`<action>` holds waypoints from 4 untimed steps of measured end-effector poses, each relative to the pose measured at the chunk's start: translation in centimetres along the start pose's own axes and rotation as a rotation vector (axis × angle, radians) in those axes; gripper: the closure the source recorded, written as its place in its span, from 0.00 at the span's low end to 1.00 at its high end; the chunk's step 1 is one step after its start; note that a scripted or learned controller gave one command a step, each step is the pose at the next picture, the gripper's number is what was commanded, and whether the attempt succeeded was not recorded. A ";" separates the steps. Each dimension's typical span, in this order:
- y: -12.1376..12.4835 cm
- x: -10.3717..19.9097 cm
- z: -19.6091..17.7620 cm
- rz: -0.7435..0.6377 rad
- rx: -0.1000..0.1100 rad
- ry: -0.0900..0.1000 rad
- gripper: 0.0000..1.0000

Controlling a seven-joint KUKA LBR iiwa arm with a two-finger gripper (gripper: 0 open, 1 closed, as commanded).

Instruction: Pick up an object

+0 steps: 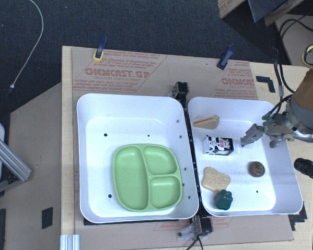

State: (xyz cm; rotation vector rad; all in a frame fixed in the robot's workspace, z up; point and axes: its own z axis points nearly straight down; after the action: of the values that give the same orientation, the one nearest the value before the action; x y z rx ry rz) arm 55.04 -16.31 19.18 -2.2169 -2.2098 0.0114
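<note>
Gripper (263, 134) over right bin (278, 204), upper right part, fingers spread apart, nothing between them. One finger (251, 135) points left toward black-and-white carton (218, 145), small gap between. Other items in right bin: tan wedge (207, 121) near top left, brown round piece (256, 169) below gripper, tan biscuit-like slab (215, 179) with teal object (223, 199) touching its lower right edge. Left bin (94, 118) holds green divided plate (146, 176), three compartments.

A robotics lab: clamps (99, 49) pin a protective board (164, 70) behind the bins (87, 144), with cables (25, 42) trailing over carpet beyond it.
</note>
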 end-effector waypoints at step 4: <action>1.4 -0.3 8.5 -0.005 -0.026 -0.003 0.00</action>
State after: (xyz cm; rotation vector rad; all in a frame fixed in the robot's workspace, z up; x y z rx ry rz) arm 56.36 -16.64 10.70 -2.2262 -2.2293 -0.0150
